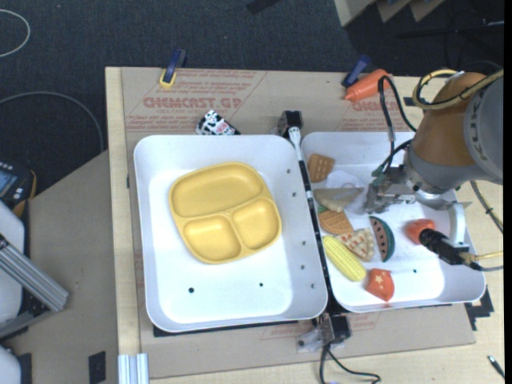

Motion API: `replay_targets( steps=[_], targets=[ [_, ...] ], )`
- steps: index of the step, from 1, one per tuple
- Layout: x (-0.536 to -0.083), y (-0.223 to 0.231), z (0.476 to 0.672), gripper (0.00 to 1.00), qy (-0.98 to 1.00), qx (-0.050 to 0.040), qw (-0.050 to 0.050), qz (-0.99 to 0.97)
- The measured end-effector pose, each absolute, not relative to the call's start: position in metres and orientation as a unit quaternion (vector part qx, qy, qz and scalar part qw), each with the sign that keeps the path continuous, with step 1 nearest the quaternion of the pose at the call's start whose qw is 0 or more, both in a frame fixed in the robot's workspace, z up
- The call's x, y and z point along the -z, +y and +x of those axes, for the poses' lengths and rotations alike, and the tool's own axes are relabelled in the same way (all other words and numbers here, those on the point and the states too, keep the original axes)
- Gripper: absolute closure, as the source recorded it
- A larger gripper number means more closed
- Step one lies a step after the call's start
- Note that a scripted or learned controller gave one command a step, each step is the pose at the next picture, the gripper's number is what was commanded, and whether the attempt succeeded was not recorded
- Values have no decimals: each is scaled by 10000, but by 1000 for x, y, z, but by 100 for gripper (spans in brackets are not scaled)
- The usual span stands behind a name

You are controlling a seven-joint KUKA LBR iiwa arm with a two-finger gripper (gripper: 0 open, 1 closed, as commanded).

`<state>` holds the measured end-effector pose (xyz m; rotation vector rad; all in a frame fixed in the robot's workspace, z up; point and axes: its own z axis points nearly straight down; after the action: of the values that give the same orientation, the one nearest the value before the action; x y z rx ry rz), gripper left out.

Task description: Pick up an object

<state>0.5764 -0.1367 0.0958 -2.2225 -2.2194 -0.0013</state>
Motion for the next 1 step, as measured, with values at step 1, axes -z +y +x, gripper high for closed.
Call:
replay_targets(
  steps=[1],
  targets=[
    [-140,-141,579,100,-7070,13,-28,-7072]
  ],
)
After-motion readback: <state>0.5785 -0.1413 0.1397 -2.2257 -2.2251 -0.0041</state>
